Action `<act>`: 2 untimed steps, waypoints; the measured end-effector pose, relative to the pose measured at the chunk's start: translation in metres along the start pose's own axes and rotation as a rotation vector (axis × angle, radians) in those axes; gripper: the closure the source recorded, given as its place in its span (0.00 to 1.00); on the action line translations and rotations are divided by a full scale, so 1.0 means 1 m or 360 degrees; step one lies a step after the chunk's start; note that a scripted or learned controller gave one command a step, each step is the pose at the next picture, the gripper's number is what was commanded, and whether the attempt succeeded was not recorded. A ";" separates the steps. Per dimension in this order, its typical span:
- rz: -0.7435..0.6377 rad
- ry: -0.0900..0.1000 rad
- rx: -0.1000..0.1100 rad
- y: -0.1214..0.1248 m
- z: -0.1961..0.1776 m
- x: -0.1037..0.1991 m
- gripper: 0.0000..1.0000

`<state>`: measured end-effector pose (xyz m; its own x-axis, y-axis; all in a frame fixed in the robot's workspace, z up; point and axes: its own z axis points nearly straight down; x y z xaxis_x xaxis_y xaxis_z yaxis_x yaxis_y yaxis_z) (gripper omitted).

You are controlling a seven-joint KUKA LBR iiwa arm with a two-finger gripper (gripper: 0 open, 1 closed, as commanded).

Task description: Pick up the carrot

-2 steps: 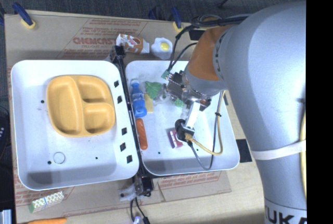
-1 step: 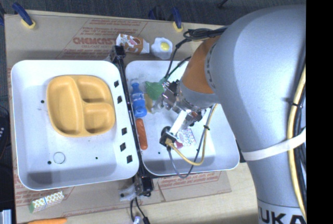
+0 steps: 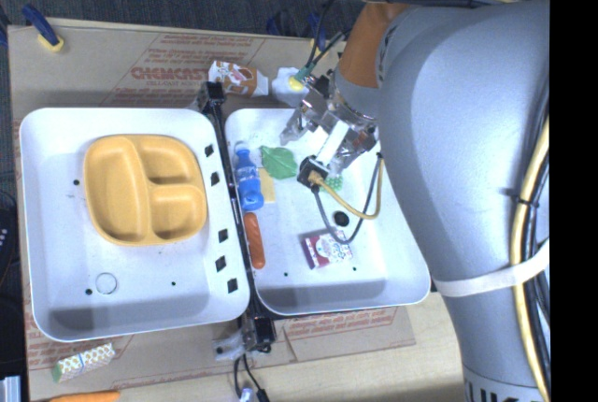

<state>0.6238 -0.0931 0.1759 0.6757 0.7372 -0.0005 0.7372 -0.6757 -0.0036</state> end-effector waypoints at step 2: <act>-0.0637 -0.0003 0.0005 -0.002 -0.015 0.042 0.00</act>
<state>0.6510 -0.0605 0.1911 0.3348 0.9423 -0.0004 0.9423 -0.3348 -0.0070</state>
